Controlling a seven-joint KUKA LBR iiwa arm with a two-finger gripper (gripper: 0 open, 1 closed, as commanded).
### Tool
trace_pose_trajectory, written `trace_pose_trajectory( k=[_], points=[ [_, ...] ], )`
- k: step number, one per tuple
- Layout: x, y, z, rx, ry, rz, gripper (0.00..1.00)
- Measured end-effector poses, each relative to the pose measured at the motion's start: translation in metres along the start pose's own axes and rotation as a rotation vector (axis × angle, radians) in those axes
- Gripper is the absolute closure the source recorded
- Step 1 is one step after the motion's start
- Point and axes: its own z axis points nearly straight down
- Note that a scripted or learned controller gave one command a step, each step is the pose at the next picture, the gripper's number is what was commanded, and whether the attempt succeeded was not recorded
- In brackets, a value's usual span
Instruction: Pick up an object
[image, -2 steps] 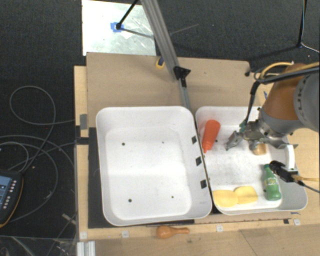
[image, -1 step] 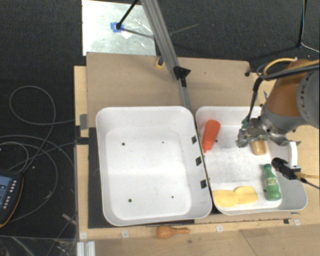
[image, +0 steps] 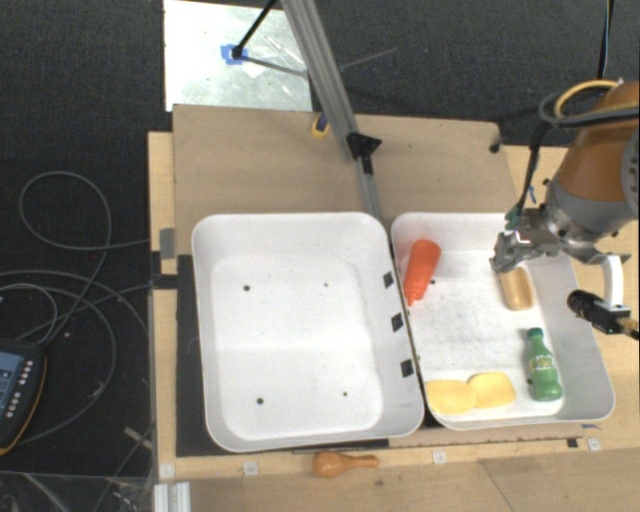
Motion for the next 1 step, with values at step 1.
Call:
trace_pose_trajectory(
  k=[1],
  points=[
    [-0.0003,0.0016,-0.0308,0.003,0.001,-0.001,1.0]
  ],
)
